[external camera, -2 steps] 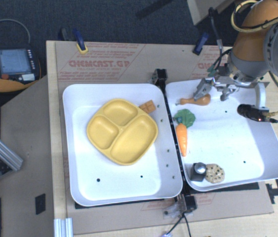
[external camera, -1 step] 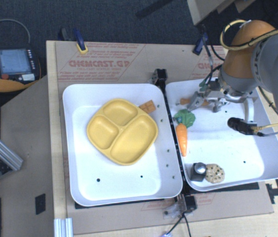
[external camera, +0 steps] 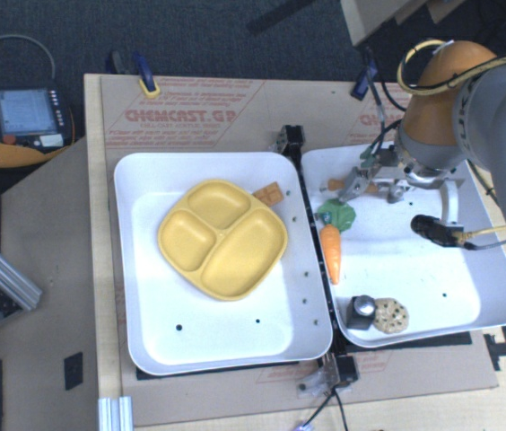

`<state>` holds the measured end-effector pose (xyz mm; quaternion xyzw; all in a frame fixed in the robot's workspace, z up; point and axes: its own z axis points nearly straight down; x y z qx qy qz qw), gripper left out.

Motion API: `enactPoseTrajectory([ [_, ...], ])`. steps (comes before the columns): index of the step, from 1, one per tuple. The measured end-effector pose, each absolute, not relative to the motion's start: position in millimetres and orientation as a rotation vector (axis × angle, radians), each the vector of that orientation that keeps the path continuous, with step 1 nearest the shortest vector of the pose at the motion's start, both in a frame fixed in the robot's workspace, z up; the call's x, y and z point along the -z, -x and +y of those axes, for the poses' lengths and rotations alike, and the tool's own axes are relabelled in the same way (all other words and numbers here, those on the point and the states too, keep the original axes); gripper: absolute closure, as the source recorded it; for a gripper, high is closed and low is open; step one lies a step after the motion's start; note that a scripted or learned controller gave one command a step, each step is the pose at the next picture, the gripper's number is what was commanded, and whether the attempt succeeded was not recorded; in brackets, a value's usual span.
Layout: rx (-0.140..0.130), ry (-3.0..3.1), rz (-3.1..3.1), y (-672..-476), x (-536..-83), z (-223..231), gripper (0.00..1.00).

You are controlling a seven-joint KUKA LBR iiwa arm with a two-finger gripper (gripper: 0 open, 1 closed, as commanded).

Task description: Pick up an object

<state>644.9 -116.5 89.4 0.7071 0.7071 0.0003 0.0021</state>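
"CHEMCAST G P" — on brown board (external camera: pixel 181 115)

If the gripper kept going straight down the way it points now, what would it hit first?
Probably the bare white floor of the right bin. The gripper hangs near that bin's far left corner, beside a small brown piece; the carrot lies nearer the camera. Depth is hard to judge.

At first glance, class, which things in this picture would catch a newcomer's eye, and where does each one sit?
The big yellow divided plate stands out, lying in the middle of the left bin. Next comes the toy carrot with its green top, lying along the left wall of the right bin. The grey arm with its orange band reaches in over that bin's far end.
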Motion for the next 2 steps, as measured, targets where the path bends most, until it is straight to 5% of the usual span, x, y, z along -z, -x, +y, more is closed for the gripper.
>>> enactPoseTrajectory([
  [1,-0.013,-2.214,2.213,-647.7,-103.4,-116.1,1.0],
  [2,-0.005,-2.217,2.217,-652.5,-149.0,-121.6,1.0],
])
